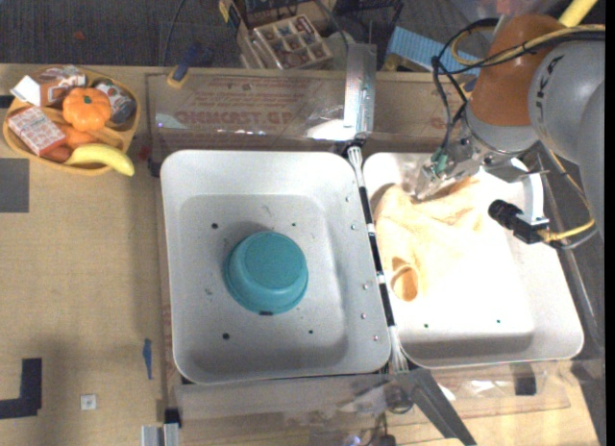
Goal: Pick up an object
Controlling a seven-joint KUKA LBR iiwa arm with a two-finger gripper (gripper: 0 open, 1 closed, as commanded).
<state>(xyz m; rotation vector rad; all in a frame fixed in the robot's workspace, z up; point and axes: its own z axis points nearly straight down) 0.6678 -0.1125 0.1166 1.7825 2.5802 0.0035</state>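
A pale yellow cloth [437,228] lies crumpled in the back left part of the right bin [500,334]. A small orange object [406,283] sits at the cloth's front edge, close to the bin's left wall. My gripper [429,183] is down at the cloth's back edge, near the bin's far left corner, and touches or nearly touches the fabric. The grey arm with its orange band [514,60] comes in from the upper right. In the middle of the left bin [187,242] a teal bowl [268,272] rests upside down.
A basket of toy fruit [72,125] stands on the bench at the far left. A low cardboard wall [250,108] runs behind the bins. A black cable plug [514,220] hangs over the right bin's back right area.
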